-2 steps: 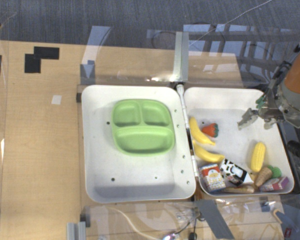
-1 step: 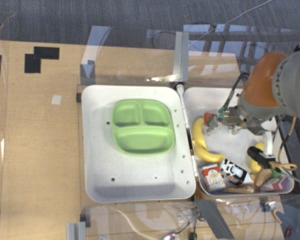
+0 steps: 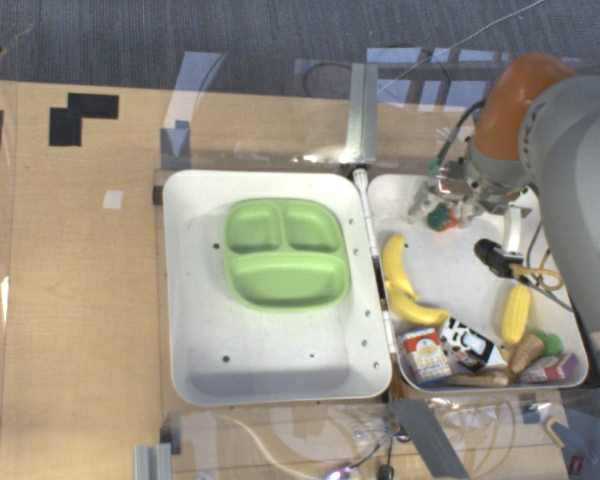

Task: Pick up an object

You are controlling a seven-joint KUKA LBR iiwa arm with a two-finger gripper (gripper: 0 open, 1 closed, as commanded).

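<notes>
Grey carpet runs along the top of the frame. The wooden worktop point(image 3: 70, 298) carries black markings at upper left. Left bin point(image 3: 195, 358), centre frame: one green divided plate point(image 3: 283, 252). Right bin point(image 3: 445, 253): a banana point(image 3: 402, 286) on its left side, a corn cob point(image 3: 516, 312) to the right, small packages along the lower edge. The end effector point(image 3: 442, 208) sits low in the bin's upper part, over a small red-green item point(image 3: 441, 218), possibly touching it; finger position cannot be determined.
</notes>
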